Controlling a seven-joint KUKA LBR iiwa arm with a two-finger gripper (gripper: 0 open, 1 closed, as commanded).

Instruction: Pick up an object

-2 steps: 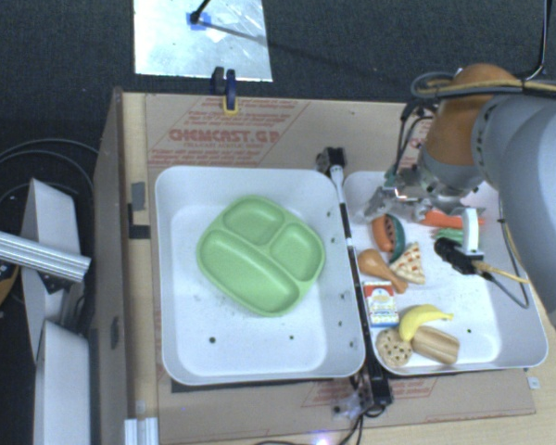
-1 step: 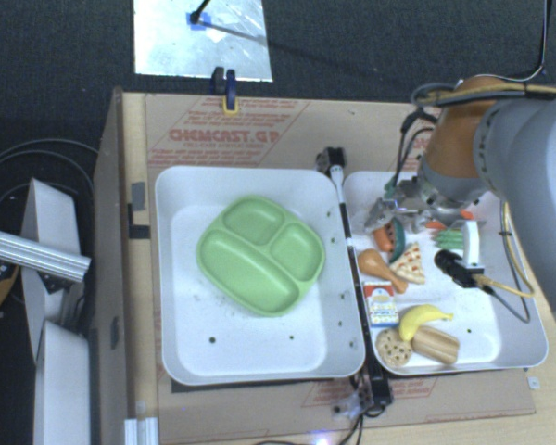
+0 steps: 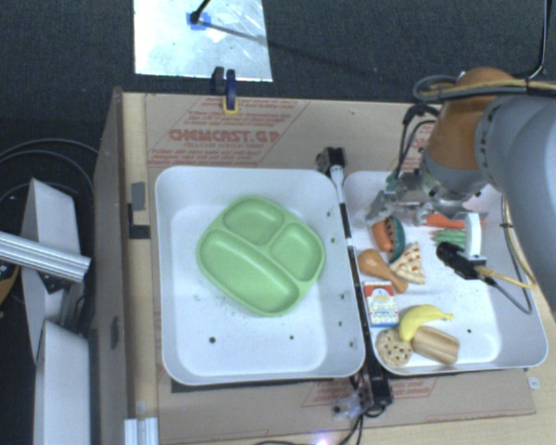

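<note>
Arm: grey arm with orange band [image 3: 463, 128] is seen over right white bin [image 3: 514, 336] | Fingers: gripper [image 3: 394, 202] is hung low by orange toy [image 3: 384, 235]; open or closed cannot be told | Left bin: green sectioned plastic plate [image 3: 259, 254] is laid inside | Near: yellow toy banana [image 3: 423, 320], pizza slice toy [image 3: 410, 265]

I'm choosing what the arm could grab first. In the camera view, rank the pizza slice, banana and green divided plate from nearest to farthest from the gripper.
Measured from the gripper at the right bin's far end:
1. Pizza slice, right bin, just below the gripper.
2. Banana, right bin, nearer the front edge.
3. Green divided plate, over in the left bin.
</note>
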